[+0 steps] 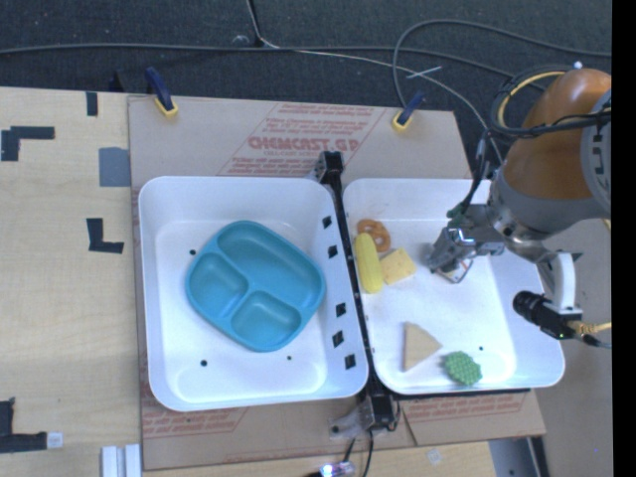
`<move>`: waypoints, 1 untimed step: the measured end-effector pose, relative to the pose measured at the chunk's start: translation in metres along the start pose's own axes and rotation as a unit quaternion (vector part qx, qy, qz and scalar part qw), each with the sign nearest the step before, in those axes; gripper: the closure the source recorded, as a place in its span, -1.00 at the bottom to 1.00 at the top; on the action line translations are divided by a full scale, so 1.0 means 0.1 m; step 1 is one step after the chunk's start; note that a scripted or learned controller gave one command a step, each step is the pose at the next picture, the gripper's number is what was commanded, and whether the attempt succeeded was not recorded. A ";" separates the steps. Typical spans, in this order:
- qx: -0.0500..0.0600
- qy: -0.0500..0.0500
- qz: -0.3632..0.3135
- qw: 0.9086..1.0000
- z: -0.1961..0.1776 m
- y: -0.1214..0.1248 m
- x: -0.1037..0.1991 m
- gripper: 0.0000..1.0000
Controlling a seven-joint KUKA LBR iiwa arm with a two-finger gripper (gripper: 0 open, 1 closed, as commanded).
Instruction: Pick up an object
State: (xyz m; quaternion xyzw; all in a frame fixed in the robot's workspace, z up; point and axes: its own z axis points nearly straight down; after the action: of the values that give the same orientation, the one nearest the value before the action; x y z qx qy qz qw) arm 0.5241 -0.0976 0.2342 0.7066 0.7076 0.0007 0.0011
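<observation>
In the right bin (517, 366) lie a pretzel (373, 233), a yellow corn cob (369, 262), a pale yellow cheese block (397, 266), a tan triangular wedge (419, 345) and a green broccoli floret (461, 368). My gripper (449, 256) hangs over the middle of that bin, just right of the cheese block and apart from it. Nothing shows between its fingertips. The orange band of the arm (556, 132) sits above it at the right.
The left bin (159, 296) holds a blue divided plate (255, 283). A black divider with clips (343, 286) runs between the bins. Cables (437, 58) loop over the bench at the back, and two clamps (162, 95) pin the cardboard.
</observation>
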 end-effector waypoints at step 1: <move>0.001 0.001 -0.003 1.000 -0.08 0.00 0.56 1.00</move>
State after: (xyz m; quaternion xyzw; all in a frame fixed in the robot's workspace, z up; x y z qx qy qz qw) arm 0.5241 -0.0415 0.2418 0.7046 0.7096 0.0006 -0.0006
